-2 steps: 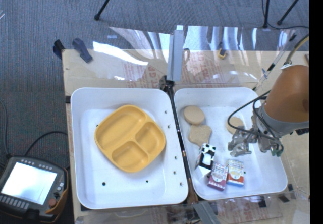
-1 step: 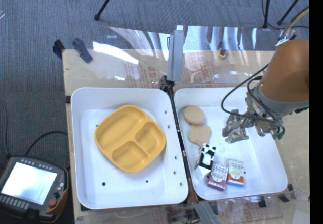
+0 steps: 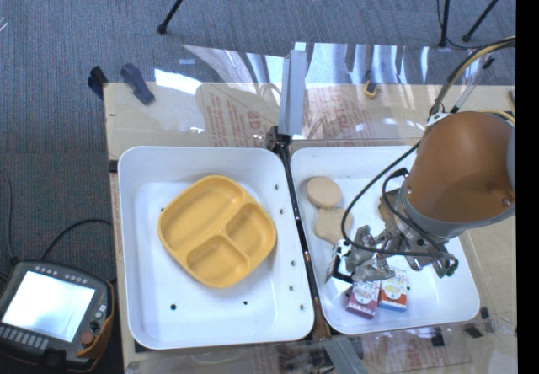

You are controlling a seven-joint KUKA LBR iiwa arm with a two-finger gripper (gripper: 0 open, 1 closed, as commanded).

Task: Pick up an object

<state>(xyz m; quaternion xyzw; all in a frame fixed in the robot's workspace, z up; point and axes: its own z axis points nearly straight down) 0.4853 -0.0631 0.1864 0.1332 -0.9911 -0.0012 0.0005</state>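
Camera view looks down on my tool (image 3: 364, 267), low in the right bin (image 3: 459, 307) among a few small things. Just beneath it lie two little cartons (image 3: 378, 295), red, white and blue, touching each other; their print is too small to read. A black-and-white item (image 3: 342, 259) sits at the tool's left, partly hidden by it. I cannot tell how my tool stands. Two round tan biscuit-like pieces (image 3: 324, 193) lie farther up the bin, one partly behind a cable. My orange-banded wrist covers the bin's right part. A yellow divided plate (image 3: 217, 231) rests in the left bin (image 3: 139, 170).
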